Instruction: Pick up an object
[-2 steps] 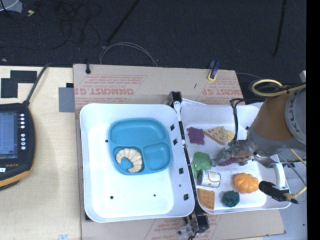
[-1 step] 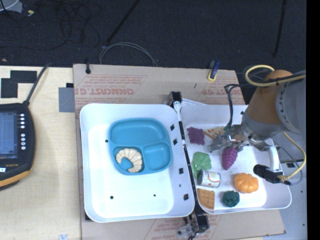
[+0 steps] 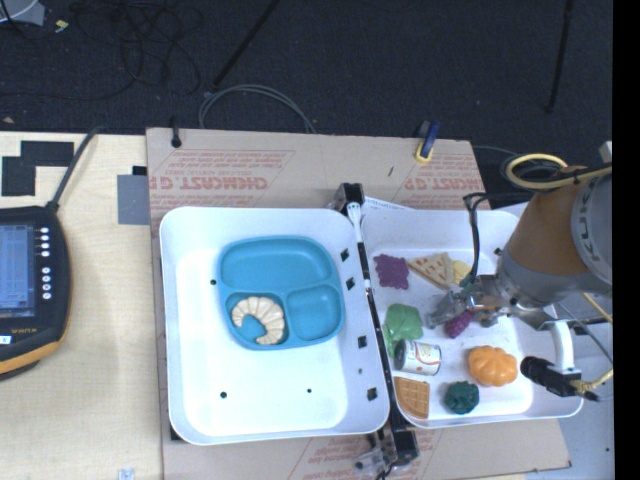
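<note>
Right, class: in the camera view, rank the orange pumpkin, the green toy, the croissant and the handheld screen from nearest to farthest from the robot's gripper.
Measured from the gripper in the right bin:
1. Orange pumpkin, just below it, toward the bin's lower right, only narrowly ahead of the next.
2. Green toy, to its left, by the divider.
3. Croissant, in the blue tray, left bin.
4. Handheld screen, far left, off the bins.

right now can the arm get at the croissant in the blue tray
Probably yes. The croissant lies uncovered in a lower compartment of the blue tray in the left bin, nothing on top of it. The end effector is over the right bin, so the arm must cross the divider.
</note>
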### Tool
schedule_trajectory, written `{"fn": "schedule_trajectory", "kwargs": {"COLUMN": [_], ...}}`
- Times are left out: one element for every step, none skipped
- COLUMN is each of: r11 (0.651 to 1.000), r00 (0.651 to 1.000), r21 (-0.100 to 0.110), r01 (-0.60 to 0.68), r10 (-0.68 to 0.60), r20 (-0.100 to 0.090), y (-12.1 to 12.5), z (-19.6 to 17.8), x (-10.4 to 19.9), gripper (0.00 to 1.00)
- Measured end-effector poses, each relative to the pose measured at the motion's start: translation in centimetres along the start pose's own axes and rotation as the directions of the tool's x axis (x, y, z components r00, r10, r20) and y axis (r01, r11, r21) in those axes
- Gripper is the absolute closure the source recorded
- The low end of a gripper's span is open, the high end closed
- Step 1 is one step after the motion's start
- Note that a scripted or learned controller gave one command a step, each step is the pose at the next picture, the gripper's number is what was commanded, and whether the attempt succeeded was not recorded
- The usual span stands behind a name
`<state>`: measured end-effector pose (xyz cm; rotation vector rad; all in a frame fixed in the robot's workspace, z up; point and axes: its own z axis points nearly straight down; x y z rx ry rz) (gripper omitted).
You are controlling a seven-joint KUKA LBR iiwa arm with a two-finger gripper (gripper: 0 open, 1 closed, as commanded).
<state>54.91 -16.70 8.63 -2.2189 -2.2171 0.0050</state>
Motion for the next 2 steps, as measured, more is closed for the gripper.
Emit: {"fn": "schedule_trajectory", "kwargs": {"r11": [1.0, 1.0], "r00": [1.0, 1.0], "r21": [0.0, -0.004], "r01": [-0.001, 0.007], "r10": [0.001, -0.007], "r20": [-0.001, -0.001], "y": [0.2, 2.3], "z": [-1.0, -0.5], "x": [-0.1, 7.1], "gripper": [1.0, 1.0]}}
